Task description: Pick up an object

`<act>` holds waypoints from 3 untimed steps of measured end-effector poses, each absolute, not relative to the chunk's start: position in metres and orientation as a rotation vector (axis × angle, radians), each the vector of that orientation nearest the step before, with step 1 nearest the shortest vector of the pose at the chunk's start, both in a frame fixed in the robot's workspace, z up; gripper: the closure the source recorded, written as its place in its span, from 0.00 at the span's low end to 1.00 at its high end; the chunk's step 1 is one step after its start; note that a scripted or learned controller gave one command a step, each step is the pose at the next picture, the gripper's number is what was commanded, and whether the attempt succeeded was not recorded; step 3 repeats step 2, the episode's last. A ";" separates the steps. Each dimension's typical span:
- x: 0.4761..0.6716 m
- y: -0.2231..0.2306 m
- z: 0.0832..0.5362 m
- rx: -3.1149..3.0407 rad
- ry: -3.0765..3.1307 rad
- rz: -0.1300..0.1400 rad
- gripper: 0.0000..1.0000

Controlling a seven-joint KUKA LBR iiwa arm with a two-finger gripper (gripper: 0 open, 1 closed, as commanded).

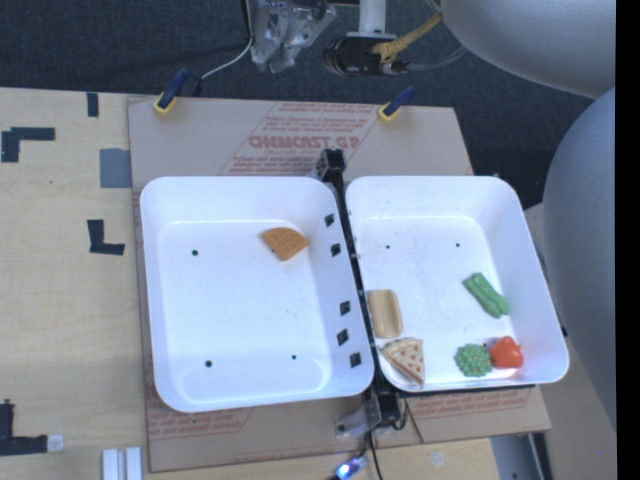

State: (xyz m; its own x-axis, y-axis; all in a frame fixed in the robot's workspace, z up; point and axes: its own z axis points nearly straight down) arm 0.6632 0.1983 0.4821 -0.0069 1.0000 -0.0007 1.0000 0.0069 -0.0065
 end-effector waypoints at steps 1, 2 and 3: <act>0.624 0.235 0.470 -2.216 -2.224 0.006 1.00; 0.583 0.234 0.449 -2.215 -2.223 0.008 1.00; 0.583 0.234 0.449 -2.215 -2.223 0.008 1.00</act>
